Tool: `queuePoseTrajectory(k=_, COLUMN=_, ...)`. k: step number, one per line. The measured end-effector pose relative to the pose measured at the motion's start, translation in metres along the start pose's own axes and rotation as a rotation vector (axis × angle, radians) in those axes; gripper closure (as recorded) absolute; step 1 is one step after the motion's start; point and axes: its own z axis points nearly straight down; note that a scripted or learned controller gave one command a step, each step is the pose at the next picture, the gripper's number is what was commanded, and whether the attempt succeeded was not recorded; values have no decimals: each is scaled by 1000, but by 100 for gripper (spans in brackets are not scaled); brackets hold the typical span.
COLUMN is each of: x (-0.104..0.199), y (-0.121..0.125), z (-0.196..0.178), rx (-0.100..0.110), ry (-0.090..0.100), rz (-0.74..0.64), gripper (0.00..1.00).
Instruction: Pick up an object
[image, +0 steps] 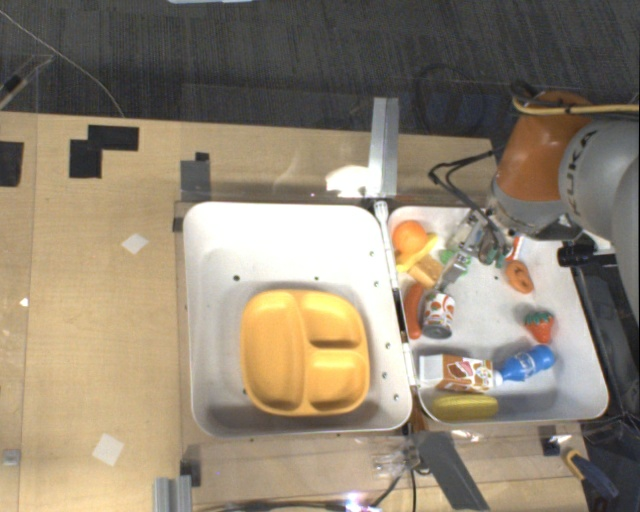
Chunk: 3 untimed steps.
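Two shallow white bins sit side by side on the bench (90, 330). The left bin (215, 400), well to the left of the claw (458, 262), holds a yellow divided plate (303, 350). The right bin (575, 395) holds the claw and a scatter of small things. An orange ball (409, 237) and a tan block (424, 270) lie just left of the claw. A small can (438, 313) lies directly below the claw tip, its long axis roughly up and down the view. A long red piece (412, 310) lies beside the can on its left. An orange carrot-like toy (518, 275) lies to the right, and a strawberry (541, 324) further right and below. A blue-capped bottle (500, 369) lies lengthwise, cap toward the right, and a yellow banana-like piece (465, 406) lies beneath it. Whether the claw is spread or pressed together cannot be told; nothing is seen between its tips.
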Motion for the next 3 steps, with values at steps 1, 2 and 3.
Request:
queuePoseTrajectory(k=1, x=1, y=-1, z=1, rx=-6, ry=-3, rz=300, gripper=0)
queuePoseTrajectory(k=2, x=7, y=-16, z=1, rx=-6, ry=-15, rz=82, gripper=0)
queuePoseTrajectory(k=3, x=2, y=4, z=0, rx=-1, ry=-5, rz=414, gripper=0)
